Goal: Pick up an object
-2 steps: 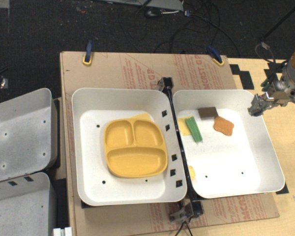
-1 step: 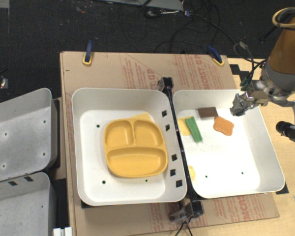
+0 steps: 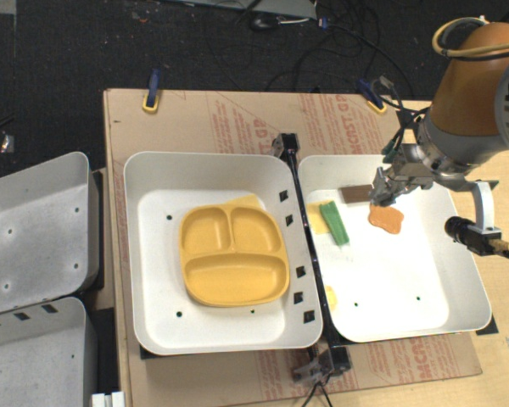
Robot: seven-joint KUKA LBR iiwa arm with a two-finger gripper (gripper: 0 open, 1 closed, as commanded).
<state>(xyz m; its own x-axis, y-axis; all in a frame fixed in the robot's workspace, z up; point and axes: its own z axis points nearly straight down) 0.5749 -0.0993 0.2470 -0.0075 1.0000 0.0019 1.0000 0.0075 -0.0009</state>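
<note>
Faintly, red printed letters run over the brown board (image 3: 237, 121) that covers the bench, but they are reversed and I cannot read them. Two clamps, one blue and yellow (image 3: 152, 91), hold the board at its far edge. The left bin (image 3: 144, 253) carries a yellow divided tray (image 3: 234, 255). The right bin (image 3: 458, 295) carries a green block (image 3: 334, 223), a small brown piece (image 3: 355, 195), a yellow piece (image 3: 329, 296) by the wall, and an orange flat object (image 3: 386, 219). The hand (image 3: 383, 193) hangs just above the orange object, near its far edge; whether it is released or clenched I cannot tell. Cables lie on the dark floor behind.
</note>
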